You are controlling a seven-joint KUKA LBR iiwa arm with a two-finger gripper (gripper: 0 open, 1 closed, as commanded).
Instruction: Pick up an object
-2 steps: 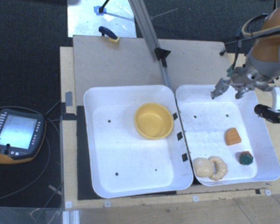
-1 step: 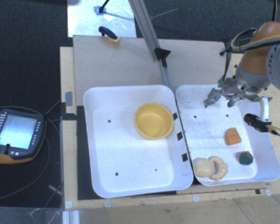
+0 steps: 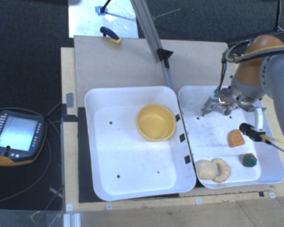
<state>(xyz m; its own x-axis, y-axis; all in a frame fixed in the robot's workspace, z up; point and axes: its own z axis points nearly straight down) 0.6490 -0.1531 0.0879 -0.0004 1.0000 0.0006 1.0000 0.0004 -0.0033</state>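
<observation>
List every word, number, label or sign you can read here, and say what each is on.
No text reads clearly.
Pendant left of the bench: its lit screen shows content, too blurred to read.
Small grey tag on the bench's left edge: too small to tell if it carries print.
Black markers between the two bins: plain, no characters seen.
Yellow bowl, orange piece and green piece: no print seen.

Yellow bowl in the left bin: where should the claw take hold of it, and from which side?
Probably on the rim, coming straight down. The bowl sits upright and open in the left bin, so one finger can go inside the wall and one outside. The right-hand rim lies nearest the claw.
</observation>
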